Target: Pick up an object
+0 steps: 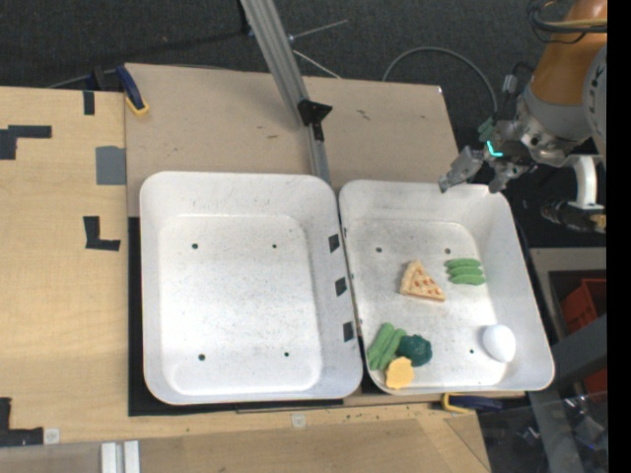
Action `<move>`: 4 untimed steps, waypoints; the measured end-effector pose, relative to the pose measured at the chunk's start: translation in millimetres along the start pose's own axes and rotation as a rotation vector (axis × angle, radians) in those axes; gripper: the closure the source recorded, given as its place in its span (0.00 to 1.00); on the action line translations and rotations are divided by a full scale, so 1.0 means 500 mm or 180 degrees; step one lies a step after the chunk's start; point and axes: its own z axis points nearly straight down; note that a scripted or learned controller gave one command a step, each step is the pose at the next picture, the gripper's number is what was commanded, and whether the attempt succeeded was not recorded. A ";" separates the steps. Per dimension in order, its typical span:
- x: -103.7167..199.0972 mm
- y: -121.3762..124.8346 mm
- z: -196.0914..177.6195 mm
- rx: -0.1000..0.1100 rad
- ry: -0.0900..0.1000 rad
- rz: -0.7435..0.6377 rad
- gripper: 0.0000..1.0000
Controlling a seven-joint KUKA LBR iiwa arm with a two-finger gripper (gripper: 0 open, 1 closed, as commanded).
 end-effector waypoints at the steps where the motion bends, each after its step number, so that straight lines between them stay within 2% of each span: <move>1: 0.000 0.002 -0.007 -0.0015 -0.0009 -0.0005 0.00; 4: 0.016 0.010 0.266 -0.0003 -0.0008 -0.0006 0.00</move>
